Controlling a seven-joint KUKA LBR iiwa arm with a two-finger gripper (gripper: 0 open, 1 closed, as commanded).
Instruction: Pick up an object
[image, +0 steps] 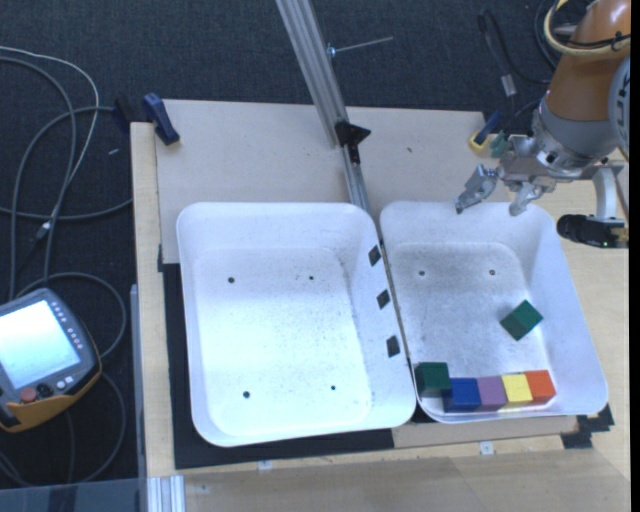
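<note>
The gripper (494, 203) hangs over the right bin (572, 290) at its 12 o'clock edge, fingers spread wide apart, holding nothing, far from the green block (521, 320).

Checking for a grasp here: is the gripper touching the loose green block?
Apart. The camera view shows the gripper above the bin's far rim, bare bin floor separating it from the green block.

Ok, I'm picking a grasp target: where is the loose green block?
In the camera view, the loose green block lies tilted in the right bin, near its right wall, apart from the row of blocks along the front edge.
</note>
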